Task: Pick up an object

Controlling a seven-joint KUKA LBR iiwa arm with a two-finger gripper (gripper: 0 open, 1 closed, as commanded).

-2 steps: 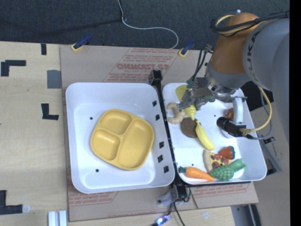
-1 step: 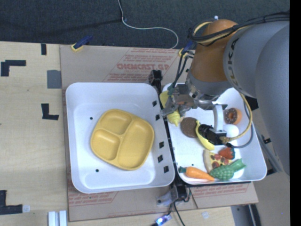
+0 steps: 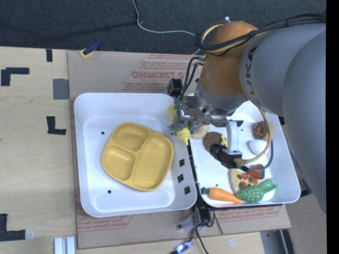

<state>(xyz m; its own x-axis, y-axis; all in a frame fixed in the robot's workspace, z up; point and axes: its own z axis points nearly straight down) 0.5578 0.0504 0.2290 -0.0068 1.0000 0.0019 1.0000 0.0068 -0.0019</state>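
Grey arm, orange wrist band, looping black cables

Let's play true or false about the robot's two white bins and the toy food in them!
1. The yellow tray lies in the left bin. True.
2. The carrot lies in the left bin. False: it lies near the front edge of the right bin.
3. The yellow tray has just one compartment. False: it is divided into three.
4. The green toy vegetable lies right next to the carrot. True.
5. The arm hangs over the right bin. True.
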